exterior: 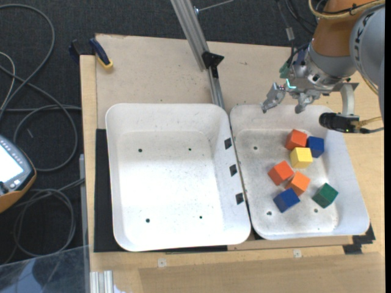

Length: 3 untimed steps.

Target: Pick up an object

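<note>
I read no writing on anything. The left bin [171,182] holds no blocks; the blocks [299,171] cluster in the right bin [263,224]. My end effector [286,100] hangs at their twelve o'clock, fingers wide, gripping nothing.

Blocks [299,170] clustered in right bin [259,212]; left bin [122,127] beside it.

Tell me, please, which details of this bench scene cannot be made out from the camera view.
- Arm: cut off by the top and right edges.
- Orange cube: partly covered by the neighbouring orange cube.
- Blue cube: its left side is hidden behind the yellow cube.
- Metal post: its top leaves the frame.
</note>
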{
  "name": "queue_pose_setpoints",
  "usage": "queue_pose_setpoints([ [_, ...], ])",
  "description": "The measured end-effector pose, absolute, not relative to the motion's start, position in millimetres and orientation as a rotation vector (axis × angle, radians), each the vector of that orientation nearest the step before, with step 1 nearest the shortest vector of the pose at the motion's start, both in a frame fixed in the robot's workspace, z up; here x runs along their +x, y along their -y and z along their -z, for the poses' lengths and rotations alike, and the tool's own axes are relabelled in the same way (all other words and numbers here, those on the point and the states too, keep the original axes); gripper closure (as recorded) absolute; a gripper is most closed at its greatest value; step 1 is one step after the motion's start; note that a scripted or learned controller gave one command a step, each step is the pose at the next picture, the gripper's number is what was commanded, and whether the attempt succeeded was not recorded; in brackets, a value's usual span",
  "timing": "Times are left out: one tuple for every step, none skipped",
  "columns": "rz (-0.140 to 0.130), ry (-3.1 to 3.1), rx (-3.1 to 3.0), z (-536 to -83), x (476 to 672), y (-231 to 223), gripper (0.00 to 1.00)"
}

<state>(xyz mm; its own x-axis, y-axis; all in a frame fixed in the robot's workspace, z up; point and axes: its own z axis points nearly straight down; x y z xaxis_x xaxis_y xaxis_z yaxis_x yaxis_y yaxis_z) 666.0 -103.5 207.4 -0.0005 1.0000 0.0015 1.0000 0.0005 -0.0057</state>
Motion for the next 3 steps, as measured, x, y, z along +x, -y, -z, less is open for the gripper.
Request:
queue_pose_setpoints([
  [-0.001,2.223,-2.219,-210.6,666.9,103.6,0.0],
  [-0.005,2.221,-2.216,-167.8,669.9,101.1,0.0],
  [-0.005,2.219,-2.216,-122.8,666.0,94.4,0.0],
])
